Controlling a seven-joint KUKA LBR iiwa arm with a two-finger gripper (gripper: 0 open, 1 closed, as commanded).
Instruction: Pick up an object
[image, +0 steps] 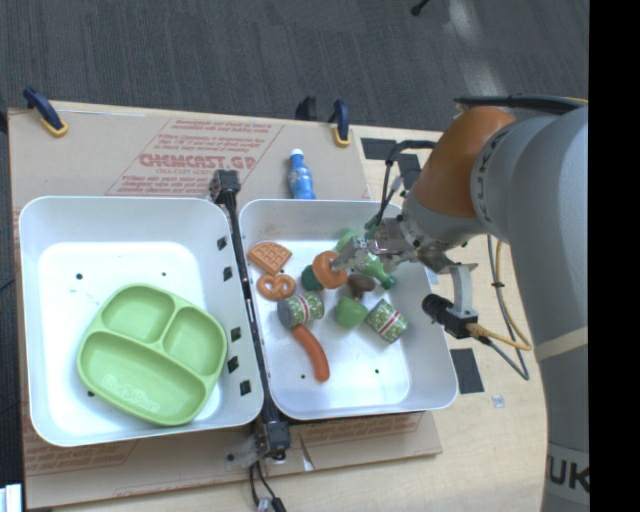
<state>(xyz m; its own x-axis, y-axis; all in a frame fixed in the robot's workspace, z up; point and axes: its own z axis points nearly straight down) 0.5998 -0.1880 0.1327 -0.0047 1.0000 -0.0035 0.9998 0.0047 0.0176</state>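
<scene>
Since gripper (362, 252) grasp unreadable amid clutter in right bin (425, 385), descend squarely over orange ring (327, 268), avoiding neighbouring green cup (350, 311).

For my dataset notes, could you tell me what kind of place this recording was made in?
Most likely a robotics lab bench: two white bins clamped to a board, toy food piled in the right one, a green divided plate in the left, and the arm's gripper over the toys.
</scene>
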